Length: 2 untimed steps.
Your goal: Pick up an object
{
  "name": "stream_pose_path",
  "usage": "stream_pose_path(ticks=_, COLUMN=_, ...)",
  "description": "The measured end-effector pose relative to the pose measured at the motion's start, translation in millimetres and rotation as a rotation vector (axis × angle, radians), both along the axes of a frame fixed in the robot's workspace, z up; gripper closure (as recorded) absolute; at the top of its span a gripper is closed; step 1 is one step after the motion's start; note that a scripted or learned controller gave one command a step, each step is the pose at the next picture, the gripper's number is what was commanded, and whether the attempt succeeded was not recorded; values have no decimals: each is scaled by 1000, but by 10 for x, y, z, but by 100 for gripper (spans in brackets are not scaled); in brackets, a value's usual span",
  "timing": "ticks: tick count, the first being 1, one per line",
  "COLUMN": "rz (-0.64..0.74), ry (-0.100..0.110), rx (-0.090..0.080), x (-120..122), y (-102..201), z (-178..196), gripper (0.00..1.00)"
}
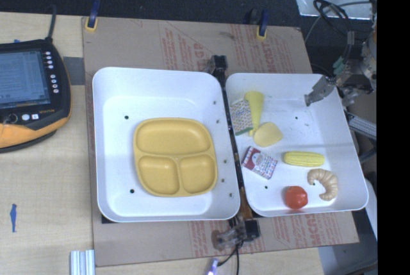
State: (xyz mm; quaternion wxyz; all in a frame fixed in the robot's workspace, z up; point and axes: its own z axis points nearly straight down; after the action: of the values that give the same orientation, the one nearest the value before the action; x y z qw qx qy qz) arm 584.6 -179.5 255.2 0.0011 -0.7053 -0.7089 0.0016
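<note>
And here's the end effector (314, 95), up at the far right corner of the right bin (320, 204), hanging over the bin's white floor with nothing beneath it; it's a small grey shape at this angle, and whether it is apart or together I cannot tell, though nothing shows gripped in it. All the pickable things lie nearer the camera and to the left of the end effector. Closest to it, leftward across a stretch of bare white, stands the yellow cone-shaped toy (254, 102), with a speckled packet (240, 116) touching its left side against the bin's wall. Just below those sits a pale yellow rounded piece (268, 134), near the cone's narrow end. Further toward the camera, almost straight down from the end effector, lies the corn cob (303, 158) on its side, and left of that a red-and-white packet (259, 163), tilted. At the near edge of the bin, well apart from the end effector, rests the croissant (324, 182), curled just below the corn, and beside it to the left the red tomato (295, 197). Over in the left bin (109, 139), far from the end effector, lies a yellow divided tray (174, 156) with three compartments. Out on the desk (38, 203), beyond that bin, sits a control pendant (29, 91) with a lit screen.
</note>
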Motion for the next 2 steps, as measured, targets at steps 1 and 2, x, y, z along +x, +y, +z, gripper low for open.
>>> stream_pose_path(ticks=1, rz=3, ry=1, rx=0, x=42, y=553, z=-536, gripper=0)
stream_pose_path(ticks=2, rz=-7, ry=-3, rx=-16, x=411, y=730, z=-1492, gripper=0)
